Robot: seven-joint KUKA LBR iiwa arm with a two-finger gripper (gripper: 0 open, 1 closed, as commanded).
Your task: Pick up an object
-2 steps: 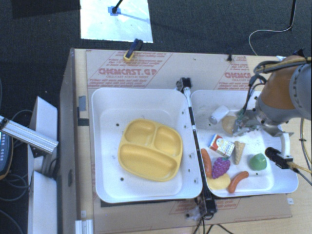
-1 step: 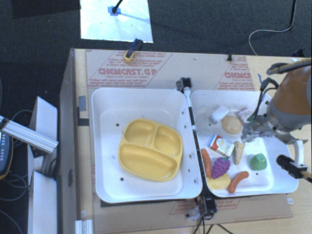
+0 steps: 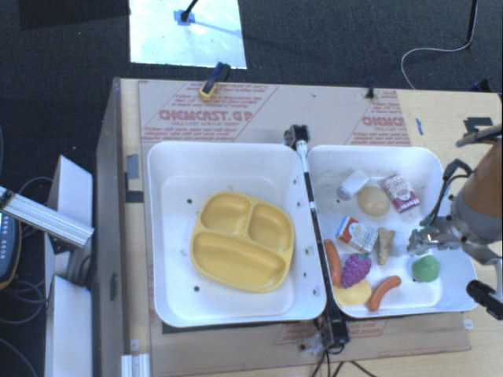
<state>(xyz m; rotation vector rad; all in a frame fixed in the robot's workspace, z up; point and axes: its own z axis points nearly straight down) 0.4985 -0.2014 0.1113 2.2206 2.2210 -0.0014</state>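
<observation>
My bench is brightly and evenly lit from above, so shadows are faint and short. The two shallow white plastic bins [image 3: 236, 159] come close to washing out, their walls nearly featureless. A pale reflective square sheet [image 3: 187, 22] on the dark floor glares bluish-white. The picture is soft and a little grainy overall; small items look smeared, and my own grey arm [image 3: 479, 210] blurs at the right.

A small green ball-like toy [image 3: 427, 269] lies at the lower right of the frame, on the floor of the right-hand white bin [image 3: 377, 154] near its right wall. It is round, plain green, and sits apart from the orange sausage [image 3: 383, 290] to its left.
</observation>
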